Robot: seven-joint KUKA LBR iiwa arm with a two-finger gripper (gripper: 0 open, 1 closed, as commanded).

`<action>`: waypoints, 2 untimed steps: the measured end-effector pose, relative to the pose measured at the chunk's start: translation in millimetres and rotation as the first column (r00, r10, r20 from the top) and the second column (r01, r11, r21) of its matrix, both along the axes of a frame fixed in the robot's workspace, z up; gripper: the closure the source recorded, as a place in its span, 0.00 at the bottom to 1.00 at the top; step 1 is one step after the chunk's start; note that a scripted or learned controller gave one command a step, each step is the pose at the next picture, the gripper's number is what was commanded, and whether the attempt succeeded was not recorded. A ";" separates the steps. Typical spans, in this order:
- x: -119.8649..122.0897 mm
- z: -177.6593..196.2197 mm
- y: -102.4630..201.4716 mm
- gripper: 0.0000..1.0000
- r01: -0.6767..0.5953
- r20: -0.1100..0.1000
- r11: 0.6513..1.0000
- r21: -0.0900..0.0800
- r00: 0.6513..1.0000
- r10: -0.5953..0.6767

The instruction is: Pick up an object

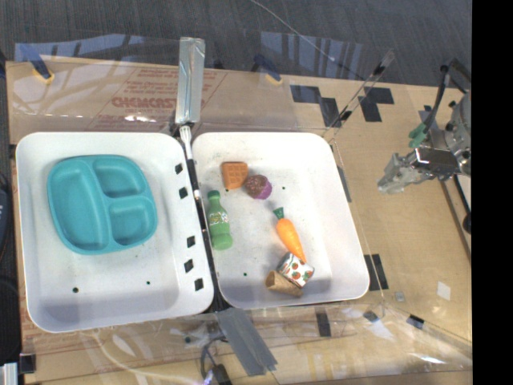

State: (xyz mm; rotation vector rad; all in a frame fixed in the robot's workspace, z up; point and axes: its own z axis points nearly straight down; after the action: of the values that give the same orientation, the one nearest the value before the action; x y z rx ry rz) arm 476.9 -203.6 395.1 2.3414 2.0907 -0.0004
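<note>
Off to the right of both bins, above the bare worktop [417, 247], hangs the gripper [398, 176]; whether its fingers are spread or closed I cannot tell, and nothing shows between them. Left of the fingers lies the right bin [341, 215], holding all the small things. Nearest the fingers is the toy carrot [288, 233], lying aslant with its green top pointing up-left. Below it, near the bin's front edge, a small carton with red dots [296, 270] leans against a brown wedge [278, 281]. Farther left from the fingers sit a purple round piece [257, 187] and, just beside it, an orange waffle-like square [234, 174]. A green bottle [219, 222] lies by the bin's left wall. Farthest from the fingers, the left bin [96, 287] carries a teal divided plate [101, 203].
</note>
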 end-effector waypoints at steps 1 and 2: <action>24.9 -144.9 49.6 1.00 0.319 -0.011 0.948 0.001 0.948 -0.319; 34.7 -45.8 9.7 1.00 0.118 0.002 0.993 0.001 0.993 -0.118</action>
State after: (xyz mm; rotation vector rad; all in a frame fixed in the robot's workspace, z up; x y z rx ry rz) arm 511.6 -193.9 349.3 2.4605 1.9481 0.0018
